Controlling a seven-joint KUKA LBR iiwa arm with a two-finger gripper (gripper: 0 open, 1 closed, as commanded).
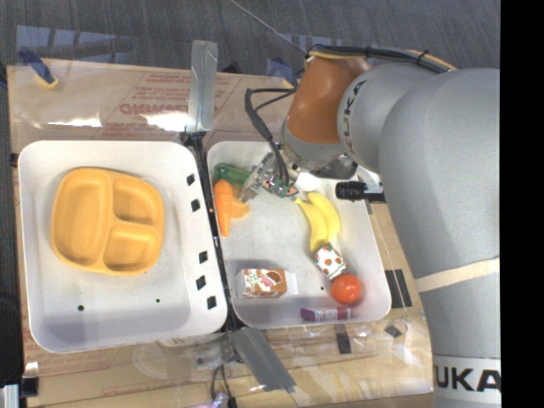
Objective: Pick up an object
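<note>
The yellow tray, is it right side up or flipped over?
Right side up. The yellow tray in the left bin shows its three hollow compartments facing up.

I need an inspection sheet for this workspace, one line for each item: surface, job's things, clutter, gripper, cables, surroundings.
Surface: bench covered with cardboard under clear film; two shallow white bins, left bin and right bin, side by side.
Job's things: in the right bin a banana, carrot, green item, tomato, small red-and-white box, snack packet, pink packet.
Clutter: yellow divided plate in the left bin.
Gripper: gripper low over the right bin's far left part, near the green item; holds nothing that I can see.
Cables: black cable looping by the wrist.
Surroundings: grey tape strip; dark carpet.
</note>
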